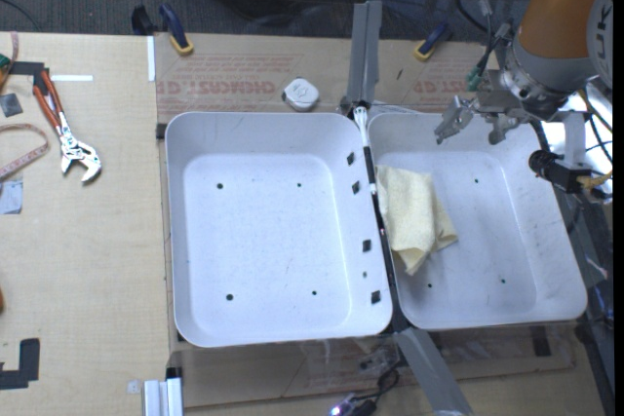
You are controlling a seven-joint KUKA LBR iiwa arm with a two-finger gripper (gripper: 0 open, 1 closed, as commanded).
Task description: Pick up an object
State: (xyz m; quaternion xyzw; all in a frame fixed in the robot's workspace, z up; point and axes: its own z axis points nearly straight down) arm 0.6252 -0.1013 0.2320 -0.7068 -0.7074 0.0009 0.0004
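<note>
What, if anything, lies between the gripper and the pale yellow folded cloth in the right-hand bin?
Nothing visible does. The gripper is over the far edge of the right white bin; the pale yellow folded cloth lies alone against that bin's left wall, nearer the camera, with bare bin floor between them.

The yellow cloth [413, 215] lies crumpled in the right bin [546, 297], pressed against the divider wall [372, 209] between the bins, so that side gives no way in. To the cloth's right the bin floor is bare and wide, open from above. The gripper [473, 120] hangs over the bin's far rim, beyond the cloth. The left bin [195, 307] offers open floor throughout.
</note>
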